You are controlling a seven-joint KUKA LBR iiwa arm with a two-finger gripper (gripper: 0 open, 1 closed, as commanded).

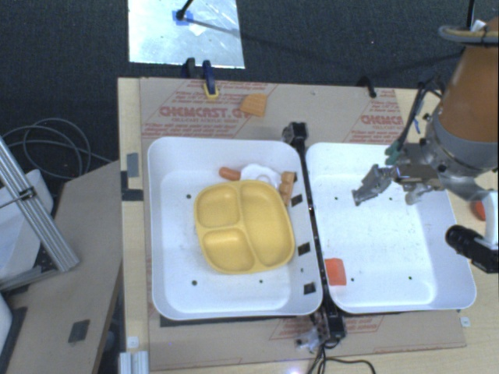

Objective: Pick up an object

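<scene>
My gripper hangs over the upper middle of the right bin, fingers spread open with nothing between them. A small orange-red block lies at that bin's lower left corner, well below and left of the gripper. In the left bin a yellow divided plate lies flat. Behind the plate are a small orange sausage-shaped piece, a white object and a tan piece near the divider.
An orange wedge and a blue-and-yellow clamp sit on the cardboard behind the bins. A black cylinder juts over the right bin's right rim. A shiny sheet lies on the floor beyond.
</scene>
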